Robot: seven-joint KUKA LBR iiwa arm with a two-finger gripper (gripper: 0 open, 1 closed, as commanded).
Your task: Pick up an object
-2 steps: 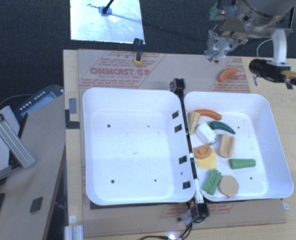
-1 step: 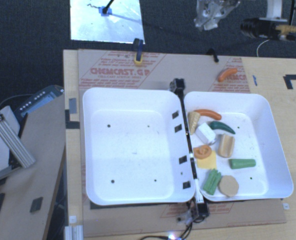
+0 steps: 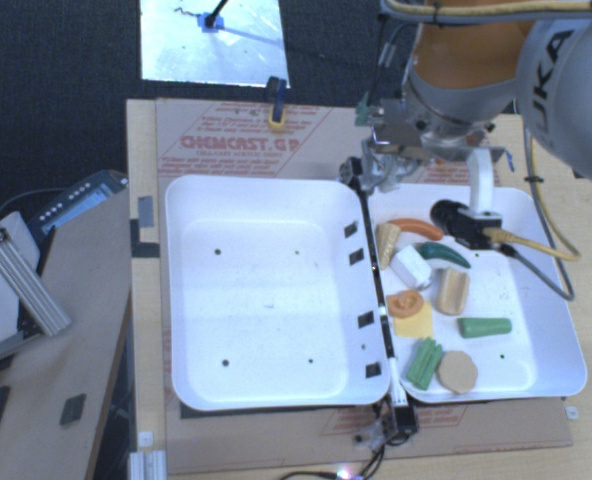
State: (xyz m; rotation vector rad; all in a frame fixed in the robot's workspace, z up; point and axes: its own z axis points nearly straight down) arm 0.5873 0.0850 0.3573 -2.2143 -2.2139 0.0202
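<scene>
You see two white bins side by side on the bench [image 3: 146, 388]. The left bin [image 3: 266, 293] shows bare white floor. The right bin [image 3: 546, 338] holds a cluster of small items: an orange carrot [image 3: 416, 228] at 12 o'clock, a dark green pepper [image 3: 446, 255] just beside it, a white block [image 3: 411, 266], a green wedge [image 3: 484, 326] at 3 o'clock, and a tan disc [image 3: 457, 372] at 6 o'clock. The tool [image 3: 384, 173] hangs above the divider at the bins' 12 o'clock edge.

Cardboard-topped bench [image 3: 236, 133], left white bin [image 3: 266, 288] and right white bin [image 3: 551, 338] side by side on it
</scene>
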